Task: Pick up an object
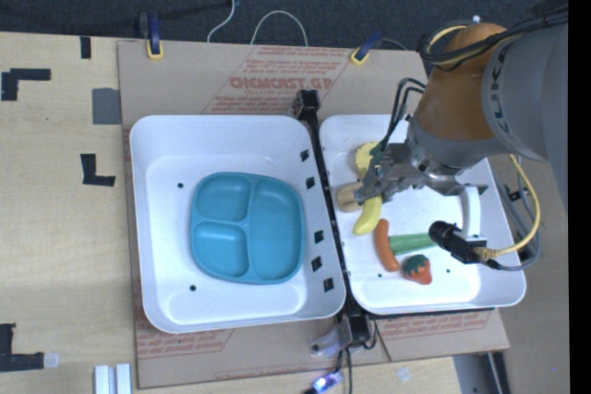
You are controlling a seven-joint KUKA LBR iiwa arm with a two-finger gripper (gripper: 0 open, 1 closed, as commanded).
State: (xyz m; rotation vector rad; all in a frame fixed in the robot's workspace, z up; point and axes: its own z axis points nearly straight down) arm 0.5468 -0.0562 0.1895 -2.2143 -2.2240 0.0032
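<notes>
On the left, the wooden surface (55,226) carries a few black tape marks. A cardboard sheet (268,78) lies over it, clipped at the far edge, and the two white bins sit on that.

The left bin (157,143) holds a blue tray (247,228) with three compartments, lying flat near the middle.

The right bin (499,291) holds the small items. A yellow banana (368,217) lies near the left wall, partly under the arm, with a tan piece (347,195) just beside it by the divider. Another yellow bit (365,156) peeks out behind the arm's wrist. Toward the near side lies an orange carrot (386,245), a green piece (411,243) touching it on the right, and a red strawberry (419,269) just below those.

The arm (462,97) comes in from the right, orange band up top. Its tool (377,182) hangs low over the banana's upper end, close to or touching it. I cannot tell how far apart the fingers stand, nor whether anything is caught between them. A black cable end (452,240) dangles over the bin's right half.
</notes>
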